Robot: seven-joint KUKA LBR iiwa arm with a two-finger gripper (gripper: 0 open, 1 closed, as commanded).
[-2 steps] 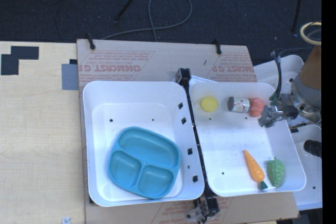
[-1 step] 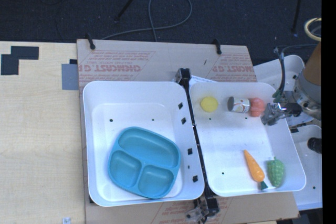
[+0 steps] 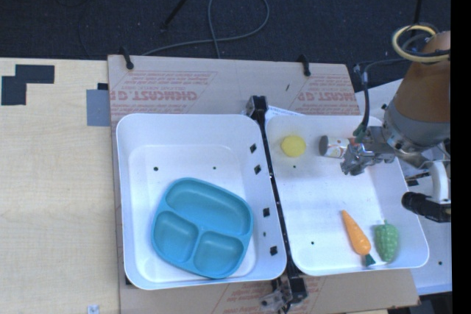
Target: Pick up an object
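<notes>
My gripper [image 3: 352, 160] hangs low over the back right part of the right bin [image 3: 324, 232]. Just left of it lies a small grey object [image 3: 324, 145] with a pale stub pointing toward the gripper; whether they touch is unclear. A yellow ball [image 3: 294, 146] rests further left, near the bin's back left corner. An orange carrot [image 3: 356, 232] and a green bumpy vegetable [image 3: 386, 241] lie side by side in the front right corner.
The left bin [image 3: 140, 158] holds a blue divided plate [image 3: 202, 227] in its front half. A black divider strip [image 3: 266, 187] runs between the two bins. The wooden bench [image 3: 51, 195] stretches out to the left.
</notes>
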